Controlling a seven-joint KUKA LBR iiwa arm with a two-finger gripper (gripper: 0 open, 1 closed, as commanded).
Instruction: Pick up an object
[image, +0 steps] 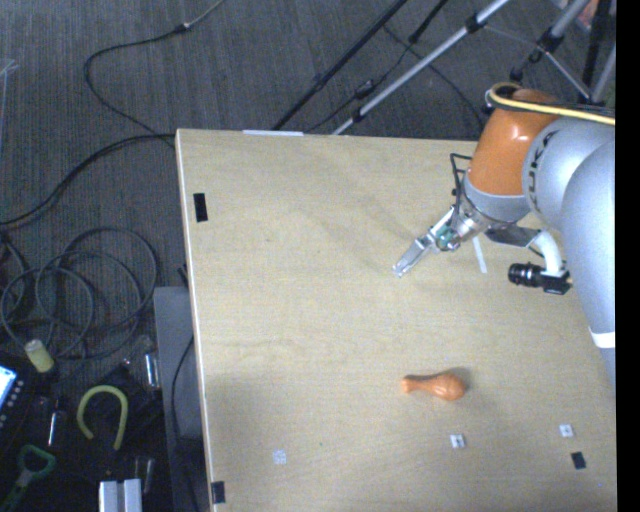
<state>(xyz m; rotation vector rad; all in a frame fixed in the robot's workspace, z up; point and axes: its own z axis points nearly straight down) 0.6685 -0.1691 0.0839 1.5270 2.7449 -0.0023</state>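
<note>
My gripper hangs over the pale wooden bench top, towards its far right part, reaching in from the right on my grey arm with its orange band. The fingers show as one slim, pale, blurred streak pointing down-left, and I cannot tell whether they are open or closed; nothing is visibly between them.

I count one object on the bench: a single orange pear-shaped object, a narrow neck on the left swelling to a rounded bulb on the right, lying flat on its side. It sits nearer the front edge than I do, well apart from my fingertips and a little to their right in the view.

Small markers dot the board: three black ones, at the left edge, the front left corner and the front right, and three pale square ones along the front.

On the dark carpet to the left lie looping black cables and one yellow-green hook-shaped item.
</note>
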